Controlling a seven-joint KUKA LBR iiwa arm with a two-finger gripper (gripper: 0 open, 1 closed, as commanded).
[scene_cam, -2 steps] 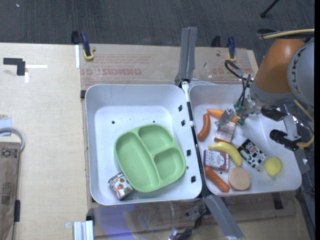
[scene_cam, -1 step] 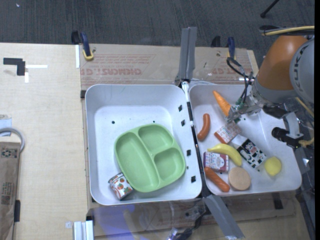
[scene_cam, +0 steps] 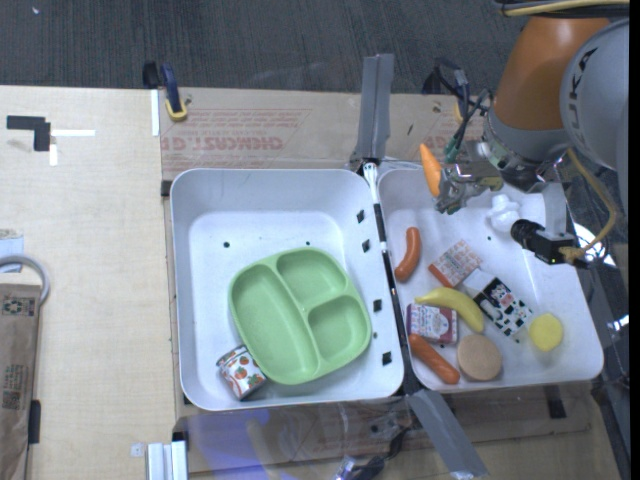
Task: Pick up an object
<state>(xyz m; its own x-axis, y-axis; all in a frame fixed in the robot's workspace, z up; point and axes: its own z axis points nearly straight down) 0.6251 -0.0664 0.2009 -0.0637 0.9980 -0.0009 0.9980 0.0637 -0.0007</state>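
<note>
The table (scene_cam: 80, 268) carries two white bins. The left bin (scene_cam: 200, 268) holds a green divided plate (scene_cam: 300, 315). Over the right bin (scene_cam: 570, 358), the tool (scene_cam: 450, 190) grips an orange carrot (scene_cam: 430, 168), lifted near the back rim.

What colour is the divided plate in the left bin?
Light green, seen in the camera view: the three-compartment plastic plate.

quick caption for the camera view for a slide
Grey KUKA arm's gripper over the right white bin of toy food, beside an orange carrot; green divided plate in the left bin.
</note>
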